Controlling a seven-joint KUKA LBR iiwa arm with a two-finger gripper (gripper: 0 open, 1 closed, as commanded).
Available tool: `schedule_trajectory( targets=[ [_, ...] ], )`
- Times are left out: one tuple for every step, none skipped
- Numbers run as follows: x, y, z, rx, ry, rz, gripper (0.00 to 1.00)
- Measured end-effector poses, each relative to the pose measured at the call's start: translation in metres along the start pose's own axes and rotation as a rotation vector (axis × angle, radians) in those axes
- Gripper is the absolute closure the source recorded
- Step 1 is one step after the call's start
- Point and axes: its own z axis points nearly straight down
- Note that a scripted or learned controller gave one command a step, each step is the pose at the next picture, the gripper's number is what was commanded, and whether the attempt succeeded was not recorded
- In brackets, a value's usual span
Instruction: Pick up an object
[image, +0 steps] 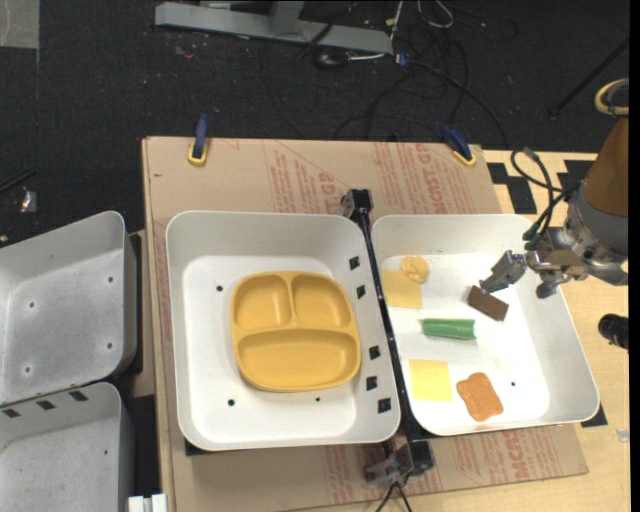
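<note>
The right bin (560, 330) holds several small items. A brown block (488, 302) lies near its middle right, with a green pod (447, 328) just left of it. Toward the divider are a pale yellow slice (402, 290) and a small round yellow piece (414, 268). A yellow square (431, 380) and an orange piece (480, 396) lie at the front. My gripper (525, 277) hangs over the right bin's right side, open, with nothing between its fingers. Its left finger (505, 270) ends just above the brown block.
A yellow divided plate (296, 330) sits in the left bin (200, 300). A black clamp rail (375, 300) runs between the bins. Spare white bins (60, 300) lie off the bench at the left. Cables trail at the back.
</note>
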Motion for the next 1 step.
schedule_trajectory(
  targets=[
    [0.0003, 0.0021, -0.0054, -0.010, -0.002, -0.003, 0.00]
  ],
)
